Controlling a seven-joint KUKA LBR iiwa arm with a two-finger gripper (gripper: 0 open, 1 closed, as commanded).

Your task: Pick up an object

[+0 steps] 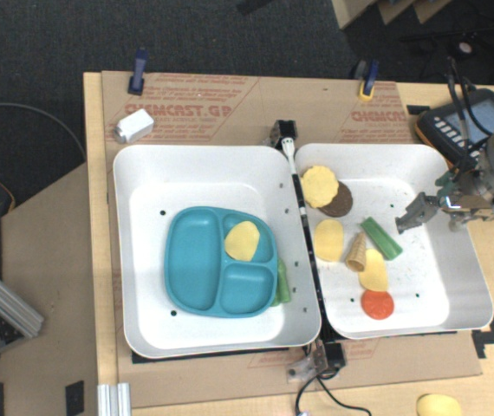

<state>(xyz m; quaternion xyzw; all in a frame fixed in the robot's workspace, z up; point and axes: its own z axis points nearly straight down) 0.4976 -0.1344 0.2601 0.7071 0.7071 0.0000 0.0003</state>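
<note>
Camera view shows two shallow white bins side by side on a cardboard-covered bench. The left bin (139, 232) holds a teal divided plate (204, 271), with a pale yellow piece (242, 241) lying in its upper right compartment and a thin green sliver (282, 282) pressed against the plate's right edge. The right bin (455, 293) holds the loose items: a round yellow piece (319, 185) lying partly over a dark brown disc (339, 203) near the upper left corner, a second yellow piece (328, 239) below them, a tan cone (355, 251) leaning beside a green stick-shaped piece (380, 238), another yellow piece (373, 272) just under the cone, and a red-orange round piece (378, 304) touching its lower end. The gripper (413, 214) reaches in from the right over the right bin's upper right area, its dark fingers pointing left toward the green piece and appearing empty; whether they are spread or closed cannot be told from this angle. The green stick-shaped piece lies nearest the fingertips, apart from them. Outside the bins, a small white block (134, 126) sits on the cardboard above the left bin, a blue clamp (137, 70) and a yellow-and-blue clamp (367, 79) grip the far edge, and a black handheld controller (455, 124) rests at the upper right.
</note>
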